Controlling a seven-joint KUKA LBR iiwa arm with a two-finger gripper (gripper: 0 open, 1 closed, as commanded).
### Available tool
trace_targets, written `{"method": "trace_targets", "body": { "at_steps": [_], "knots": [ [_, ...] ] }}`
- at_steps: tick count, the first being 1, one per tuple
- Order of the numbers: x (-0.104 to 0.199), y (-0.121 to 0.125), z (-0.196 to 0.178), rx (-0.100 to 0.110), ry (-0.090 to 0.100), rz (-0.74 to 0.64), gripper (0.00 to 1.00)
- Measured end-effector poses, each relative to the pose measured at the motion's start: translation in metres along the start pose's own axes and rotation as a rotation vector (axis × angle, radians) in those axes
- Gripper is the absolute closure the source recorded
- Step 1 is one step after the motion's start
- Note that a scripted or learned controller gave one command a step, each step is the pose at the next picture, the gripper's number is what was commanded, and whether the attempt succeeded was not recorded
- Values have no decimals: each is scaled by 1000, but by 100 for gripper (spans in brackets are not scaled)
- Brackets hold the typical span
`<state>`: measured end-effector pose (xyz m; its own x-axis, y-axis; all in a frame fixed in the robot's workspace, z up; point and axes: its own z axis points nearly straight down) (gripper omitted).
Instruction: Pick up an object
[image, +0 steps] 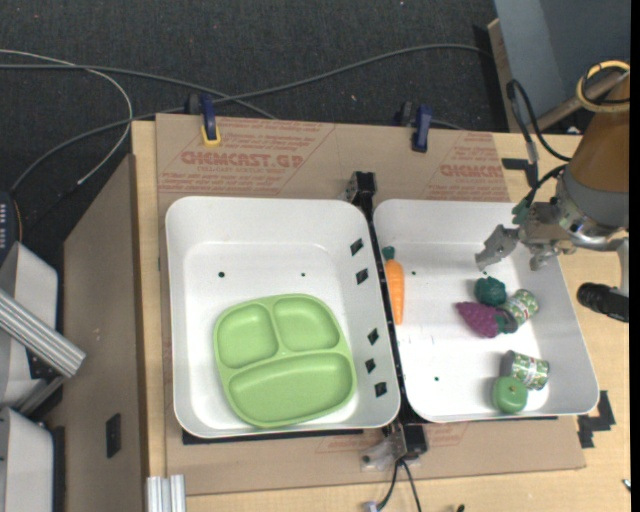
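Currently the hand (520, 243) sits in the upper right of the frame, above the upper part of the right bin (440, 400), with its two fingers spread apart — released and grasping nothing. One finger (494, 247) points toward the bin's centre; the other lies nearer the arm's orange band (605, 160). Just below the hand lies a dark green object (490, 291), touching or nearly touching a purple object (480, 318) and a small printed can (522, 304) beside it. Lower in the same bin, near its lower right corner, a second printed can (528, 369) rests just above a green round object (510, 394). An orange carrot (395, 288) lies along the bin's left wall. The left bin (200, 240) holds a light green divided plate (285, 358) in its lower half. Both bins rest on a cardboard-covered surface (290, 150) — held by two blue clamps (209, 118) along its upper edge.
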<state>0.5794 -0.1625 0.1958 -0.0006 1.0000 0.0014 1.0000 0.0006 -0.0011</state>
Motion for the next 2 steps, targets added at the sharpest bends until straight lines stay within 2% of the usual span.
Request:
{"method": "trace_targets", "body": {
  "at_steps": [1, 2],
  "knots": [
    [6, 2, 44, 5, 1, -1, 0],
    [2, 6, 105, 6, 1, 1, 0]
  ]
}}
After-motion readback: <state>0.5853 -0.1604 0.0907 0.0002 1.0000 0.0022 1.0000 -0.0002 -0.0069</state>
